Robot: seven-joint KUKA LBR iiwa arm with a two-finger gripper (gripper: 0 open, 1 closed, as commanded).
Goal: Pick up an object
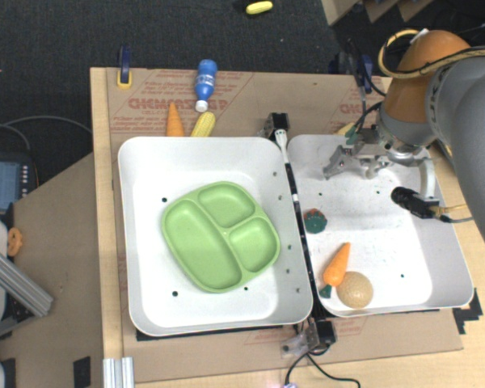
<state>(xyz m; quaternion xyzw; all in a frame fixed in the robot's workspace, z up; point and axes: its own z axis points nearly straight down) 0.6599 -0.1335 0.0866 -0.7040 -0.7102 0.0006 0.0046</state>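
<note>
Bench (113,217) with two bins (145,184)

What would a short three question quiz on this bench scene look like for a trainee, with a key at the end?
1. True or false: the green divided plate lies in the left bin.
2. Which sits nearest the right bin's front edge? A. the tan ball B. the claw C. the dark green piece
3. Fill in: the toy carrot in the right bin touches the ____.

Key: 1 true. 2 A. 3 tan ball.
</note>
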